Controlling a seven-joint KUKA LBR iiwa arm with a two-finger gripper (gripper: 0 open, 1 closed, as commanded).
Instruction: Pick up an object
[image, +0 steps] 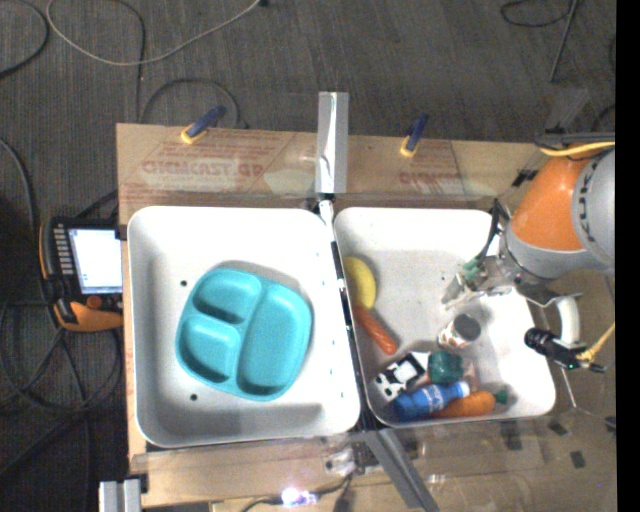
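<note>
My gripper (468, 285) hangs over the right part of the right bin (420, 235), below the arm's orange band (555, 205). Just beneath it in the view stands a small round grey can (464, 329). A yellow fruit (360, 281) lies at the bin's left wall, with an orange carrot (377, 331) below it. Along the front edge sit a black and white toy (399, 373), a green piece (441, 367), a blue bottle (430, 398) and another orange carrot (471, 404).
The left bin (160, 240) holds a teal divided plate (245, 332). A metal post (331, 140) stands at the back between the bins. A handheld pendant (85, 270) lies off the bench's left side.
</note>
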